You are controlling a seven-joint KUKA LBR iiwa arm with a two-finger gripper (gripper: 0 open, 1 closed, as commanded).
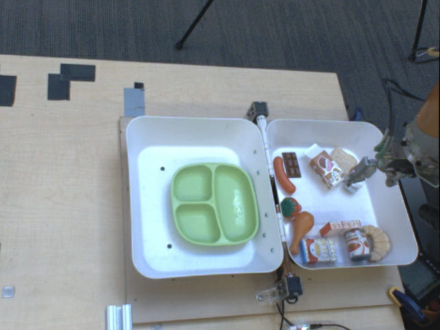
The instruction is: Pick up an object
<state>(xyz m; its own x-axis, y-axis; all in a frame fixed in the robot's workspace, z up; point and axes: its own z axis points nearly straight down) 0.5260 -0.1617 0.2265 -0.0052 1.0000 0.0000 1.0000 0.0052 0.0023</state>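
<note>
gripper [356, 177] hangs over the right bin [392, 205], and whether it is open or closed, i cannot tell.
both white bins sit on a pale wooden bench [62, 205] with dark grey carpet [103, 16] beyond; the left bin [148, 184] holds a green divided tray [214, 204]. just left of the gripper lies a snack packet [326, 168]; a red sausage [283, 175], carrot [300, 228] and small cartons [320, 250] lie nearer.

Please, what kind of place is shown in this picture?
Probably a robot test lab, not a kitchen. A wooden bench holds two white bins: one with a green divided plate, the other with toy food, and a gripper reaches in.
</note>
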